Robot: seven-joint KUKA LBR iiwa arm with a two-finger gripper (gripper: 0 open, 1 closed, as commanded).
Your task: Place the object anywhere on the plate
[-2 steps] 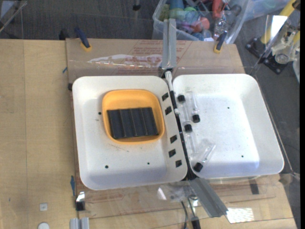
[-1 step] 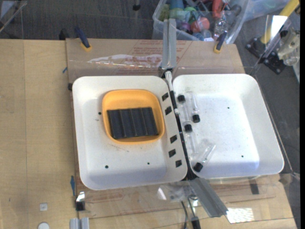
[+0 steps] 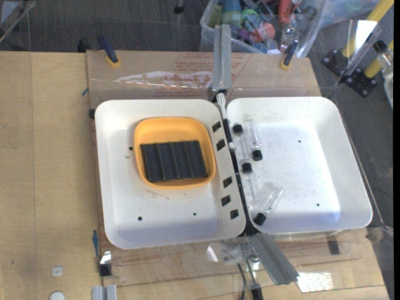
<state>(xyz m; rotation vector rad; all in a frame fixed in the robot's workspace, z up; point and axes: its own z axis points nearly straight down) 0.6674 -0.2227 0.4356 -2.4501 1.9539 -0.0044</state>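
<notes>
Two white bins sit side by side on the surface: the left bin (image 3: 119, 224) and the right bin (image 3: 325, 167). One orange plate (image 3: 172, 129) lies in the left bin, and one dark ribbed object (image 3: 174, 160) rests on it.

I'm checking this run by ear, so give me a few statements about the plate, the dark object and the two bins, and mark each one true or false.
1. The orange plate sits in the left bin. True.
2. The ridged black object lies on the plate. True.
3. The black object lies in the right bin. False: it is in the left bin, on the plate.
4. The plate is blue. False: it is orange.
</notes>
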